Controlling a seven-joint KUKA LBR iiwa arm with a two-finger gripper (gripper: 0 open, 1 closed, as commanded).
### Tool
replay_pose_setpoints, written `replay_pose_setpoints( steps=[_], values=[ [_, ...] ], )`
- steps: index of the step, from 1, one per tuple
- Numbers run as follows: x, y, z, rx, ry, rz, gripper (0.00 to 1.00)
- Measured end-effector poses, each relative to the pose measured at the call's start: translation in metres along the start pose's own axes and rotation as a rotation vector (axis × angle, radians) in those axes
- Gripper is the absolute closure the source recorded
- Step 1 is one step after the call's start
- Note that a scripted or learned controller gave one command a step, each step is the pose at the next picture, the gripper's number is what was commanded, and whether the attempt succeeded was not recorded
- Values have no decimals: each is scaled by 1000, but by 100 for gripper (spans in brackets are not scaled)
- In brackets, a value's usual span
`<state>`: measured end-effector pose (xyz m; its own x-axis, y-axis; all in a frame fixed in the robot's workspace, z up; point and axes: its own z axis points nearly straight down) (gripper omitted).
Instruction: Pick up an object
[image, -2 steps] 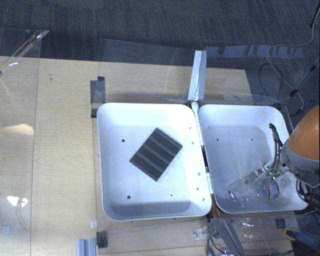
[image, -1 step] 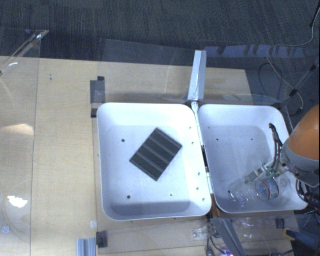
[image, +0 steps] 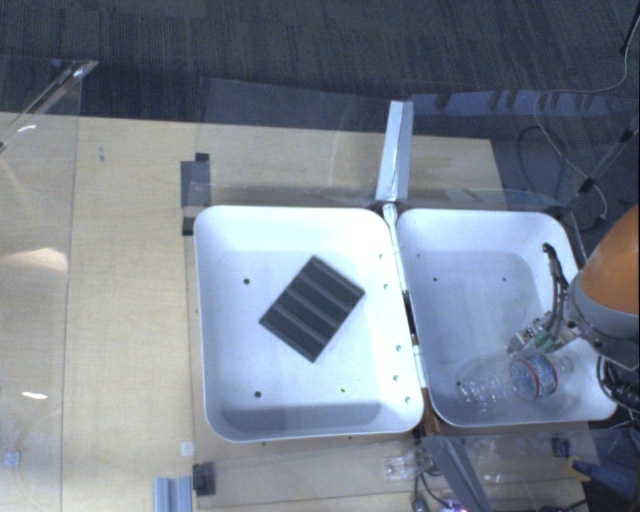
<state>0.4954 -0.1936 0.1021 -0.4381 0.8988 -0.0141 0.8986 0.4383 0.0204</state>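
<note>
claw (image: 535, 345) just above clear bottle (image: 505, 380), lengthwise left-right

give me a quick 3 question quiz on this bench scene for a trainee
1. True or false: the dark ribbed pad lies in the left bin.
2. Which bin is the gripper over? A) left bin B) right bin C) neither
3. What sort of thing lies at the gripper in that bin?

Key
1. True; it lies askew near the bin's middle.
2. B, near its lower right corner.
3. A clear plastic object, see-through with a bluish part; whether it is gripped cannot be told.
</note>
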Motion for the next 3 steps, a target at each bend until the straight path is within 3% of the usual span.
replay_pose_setpoints(
  steps=[1, 2, 3],
  values=[
    [0, 0, 0, 0, 0, 0, 0],
    [12, 1, 12, 8, 2, 4, 0],
    [3, -5, 13, 12, 7, 331, 0]
  ],
)
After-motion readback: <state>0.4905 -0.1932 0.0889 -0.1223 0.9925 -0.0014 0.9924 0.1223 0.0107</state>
